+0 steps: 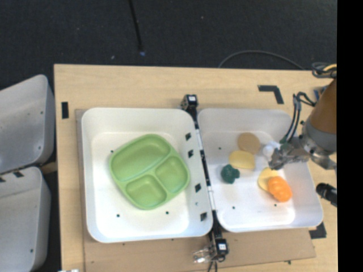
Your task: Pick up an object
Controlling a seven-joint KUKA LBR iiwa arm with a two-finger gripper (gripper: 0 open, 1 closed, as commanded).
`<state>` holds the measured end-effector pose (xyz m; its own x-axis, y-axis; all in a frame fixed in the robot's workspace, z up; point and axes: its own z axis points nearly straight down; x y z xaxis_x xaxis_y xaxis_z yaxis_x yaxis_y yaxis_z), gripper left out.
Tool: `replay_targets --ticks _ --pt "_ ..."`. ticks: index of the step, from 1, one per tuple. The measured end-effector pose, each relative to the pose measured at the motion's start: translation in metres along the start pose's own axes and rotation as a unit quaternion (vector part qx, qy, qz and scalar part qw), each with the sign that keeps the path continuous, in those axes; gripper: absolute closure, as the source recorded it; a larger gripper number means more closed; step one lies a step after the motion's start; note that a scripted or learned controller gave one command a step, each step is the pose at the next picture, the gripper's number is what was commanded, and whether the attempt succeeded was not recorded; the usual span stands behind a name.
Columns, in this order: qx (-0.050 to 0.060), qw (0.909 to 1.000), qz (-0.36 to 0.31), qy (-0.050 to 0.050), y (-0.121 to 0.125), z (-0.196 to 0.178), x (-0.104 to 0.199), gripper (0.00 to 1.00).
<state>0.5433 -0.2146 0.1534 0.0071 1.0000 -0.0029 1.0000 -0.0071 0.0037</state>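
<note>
I see the gripper low in the right bin; finger state undeterminable, nothing visibly grasped, pick outstanding

green divided plate, white bins, orange toy, tan bench.

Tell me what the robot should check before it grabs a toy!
1. Toys in reach: ok. The orange toy, yellow toy, tan toy and green toy all lie in the right bin.
2. Gripper over that bin: ok.
3. Gripper right above one toy: not ok, it sits between them.
4. Holding anything: cannot tell.
5. Orange toy free: not ok, it touches a yellow piece.
6. Green tray out of the way: ok, left bin.
</note>
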Motion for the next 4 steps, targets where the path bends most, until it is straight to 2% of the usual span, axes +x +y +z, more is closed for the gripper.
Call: replay_targets --ticks 2,3,4 --pt "-0.001 1.0000 -0.005 0.000 0.007 -0.099 0.000 1.00" --pt "0.001 1.0000 -0.006 0.001 0.016 -0.089 0.054 1.00" --pt "0.001 1.0000 -0.007 0.001 0.030 -0.099 0.105 1.00"
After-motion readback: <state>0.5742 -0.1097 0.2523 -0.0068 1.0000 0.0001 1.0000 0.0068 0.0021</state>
